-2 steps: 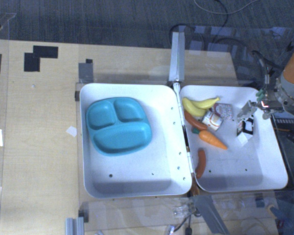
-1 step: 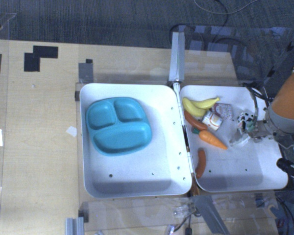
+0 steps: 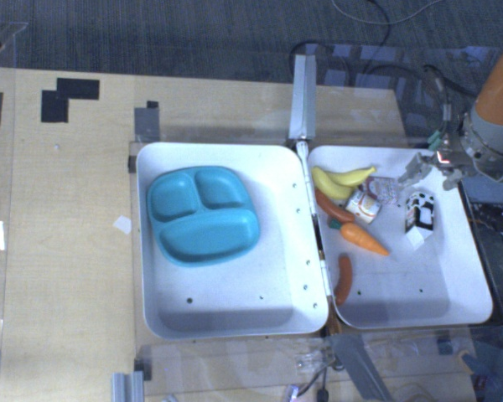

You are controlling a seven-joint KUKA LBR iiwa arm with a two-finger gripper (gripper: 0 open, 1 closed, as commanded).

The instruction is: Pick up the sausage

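Note:
The sausage, reddish brown and short, lies lengthwise by the left wall of the right bin, toward its front. My gripper hangs over the right half of that bin, well to the right of the sausage and farther back. Nothing shows in its grasp. The grey arm with its orange band comes in from the upper right.
In the right bin lie a yellow banana, a second reddish long piece under it, a small can and an orange carrot, just behind the sausage. A blue divided plate sits in the left bin.

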